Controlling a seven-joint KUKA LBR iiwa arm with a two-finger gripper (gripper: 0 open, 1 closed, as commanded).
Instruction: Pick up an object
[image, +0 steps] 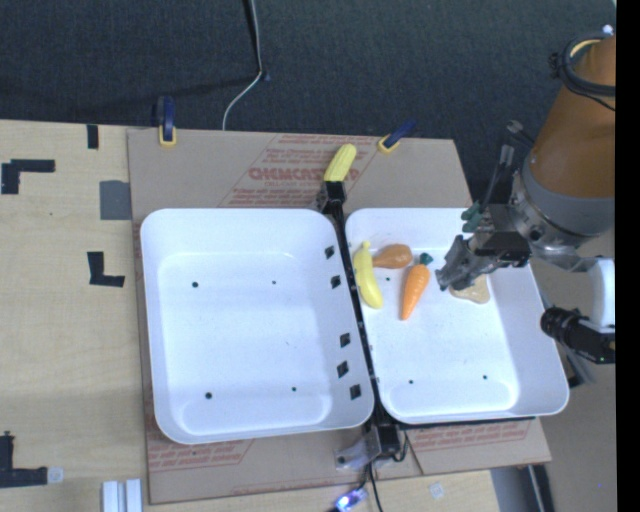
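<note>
In the right bin (460, 395) lie a yellow banana (367, 276), an orange bread-like piece (393, 256) and an orange carrot (413, 288) with a green top. A tan object (474, 292) sits further right, partly hidden under my gripper (456, 278). The gripper hangs low over that tan object, just right of the carrot. Its dark fingers point down and to the left.
The left bin (240, 320) stands beside the right one, joined by black clips along the middle wall. A yellow clamp (339, 165) holds the back edge. Both bins rest on a cardboard sheet (290, 170). The arm's orange band (590, 110) fills the upper right.
</note>
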